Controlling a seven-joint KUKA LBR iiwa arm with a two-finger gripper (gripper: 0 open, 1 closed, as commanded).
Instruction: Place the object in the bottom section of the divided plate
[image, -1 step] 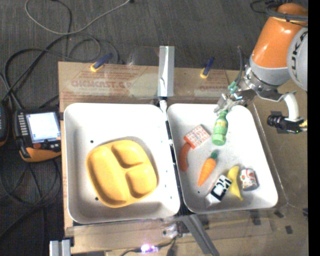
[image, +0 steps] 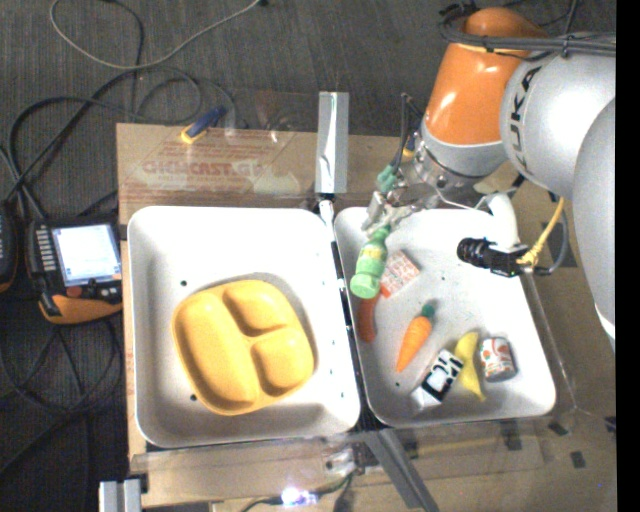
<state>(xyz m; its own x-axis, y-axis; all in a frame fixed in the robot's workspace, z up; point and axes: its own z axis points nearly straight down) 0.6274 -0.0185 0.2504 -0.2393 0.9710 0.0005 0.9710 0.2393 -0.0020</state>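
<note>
A yellow divided plate (image: 245, 345) lies in the left white bin (image: 150, 260), its compartments bare. My gripper (image: 386, 210) hangs over the top left corner of the right bin (image: 540, 390). Directly below it a green bottle (image: 369, 266) lies along that bin's left wall, its cap end touching or nearly touching the gripper. I cannot tell whether the bottle is gripped. The orange band and grey arm reach in from the upper right.
The right bin also holds a red-and-white packet (image: 401, 272), a brown sausage (image: 367, 321), a carrot (image: 414, 338), a yellow banana (image: 468, 364), a black-and-white tube (image: 438, 381) and a small can (image: 497, 359). A black cylinder with a cable (image: 487, 253) juts over the bin.
</note>
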